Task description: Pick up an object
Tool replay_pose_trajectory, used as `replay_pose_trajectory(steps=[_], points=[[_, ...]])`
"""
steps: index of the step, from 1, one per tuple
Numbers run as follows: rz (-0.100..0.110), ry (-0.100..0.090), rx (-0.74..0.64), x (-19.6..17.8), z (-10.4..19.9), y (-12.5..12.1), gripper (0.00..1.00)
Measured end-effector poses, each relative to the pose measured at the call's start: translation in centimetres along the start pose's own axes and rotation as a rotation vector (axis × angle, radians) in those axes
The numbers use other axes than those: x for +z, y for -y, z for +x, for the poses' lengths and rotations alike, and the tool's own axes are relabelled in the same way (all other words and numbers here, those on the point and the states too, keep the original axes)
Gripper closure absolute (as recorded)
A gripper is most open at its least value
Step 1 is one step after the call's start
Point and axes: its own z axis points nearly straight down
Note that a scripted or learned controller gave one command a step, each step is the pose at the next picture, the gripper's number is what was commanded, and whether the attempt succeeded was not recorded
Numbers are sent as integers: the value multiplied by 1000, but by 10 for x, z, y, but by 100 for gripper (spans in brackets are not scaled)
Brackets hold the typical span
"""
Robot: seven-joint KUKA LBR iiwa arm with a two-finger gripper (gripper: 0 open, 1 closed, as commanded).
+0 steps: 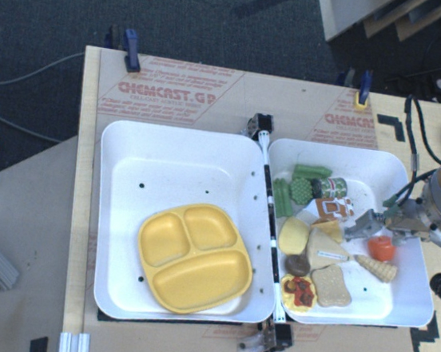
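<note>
The right bin (pixel 405 315) holds several toy foods. Among them are a red tomato (pixel 382 248), a waffle cone (pixel 377 269), a bread slice (pixel 332 286), a pizza piece (pixel 299 291), a brown lump (pixel 298 264), a pale yellow fruit (pixel 294 236), a cheese wedge (pixel 327 243), a small can (pixel 333 188) and green vegetables (pixel 309 173). My gripper (pixel 362 224) reaches in from the right. It hangs low over the middle of this bin, just above the cheese wedge and left of the tomato. I see nothing clearly held in it.
The left bin (pixel 127 151) holds a yellow divided plate (pixel 194 256) in its front half. A black divider clip (pixel 261 124) sits where the two bins meet at the back. Blue clamps (pixel 130 48) hold the cardboard base at its back edge.
</note>
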Motion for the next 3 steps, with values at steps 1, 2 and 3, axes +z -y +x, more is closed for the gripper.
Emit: replay_pose_trajectory(steps=[1,2,3], points=[[2,-2,-5,126,28,-64,0],[-6,2,1,108,24,-64,100],[-2,2,1,109,25,-63,0]])
